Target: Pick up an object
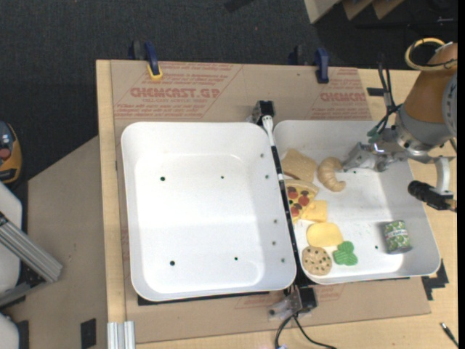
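The right white bin [418, 264] holds several toy foods. A tan croissant [331, 174] lies near its middle, with a bread slice [298, 164] to its left. Below these lie a pizza slice [298, 194], a cheese wedge [317, 211], a yellow piece [323, 233], a cookie [316, 260] and a green broccoli piece [346, 254]. A green packet [396, 236] sits alone at the right. My gripper [362, 163] hangs over the bin's upper part, just right of the croissant. Its fingers are open with nothing between them.
The left white bin [145, 144] sits beside the right one on a brown board [218, 86]. Blue clamps [152, 58] hold the board's far edge. The arm's orange band [429, 89] and a black part [429, 193] overhang the right bin's right side.
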### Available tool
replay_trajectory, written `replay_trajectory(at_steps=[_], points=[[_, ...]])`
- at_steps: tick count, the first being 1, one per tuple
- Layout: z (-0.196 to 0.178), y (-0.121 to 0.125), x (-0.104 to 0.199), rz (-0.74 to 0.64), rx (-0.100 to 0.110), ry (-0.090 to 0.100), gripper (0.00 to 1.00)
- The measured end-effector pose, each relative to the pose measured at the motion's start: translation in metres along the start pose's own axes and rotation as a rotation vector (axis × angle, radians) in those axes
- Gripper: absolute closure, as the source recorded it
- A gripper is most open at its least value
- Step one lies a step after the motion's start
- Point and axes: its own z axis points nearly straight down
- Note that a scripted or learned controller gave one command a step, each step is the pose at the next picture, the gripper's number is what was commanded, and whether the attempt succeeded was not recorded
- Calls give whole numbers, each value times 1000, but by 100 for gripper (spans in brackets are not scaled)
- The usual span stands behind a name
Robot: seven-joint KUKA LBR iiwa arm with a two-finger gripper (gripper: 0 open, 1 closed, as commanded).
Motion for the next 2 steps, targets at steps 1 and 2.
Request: replay_trajectory(at_steps=[1, 2], points=[[0, 30, 89, -6, 13, -6, 0], [0, 32, 120, 1, 18, -13, 0]])
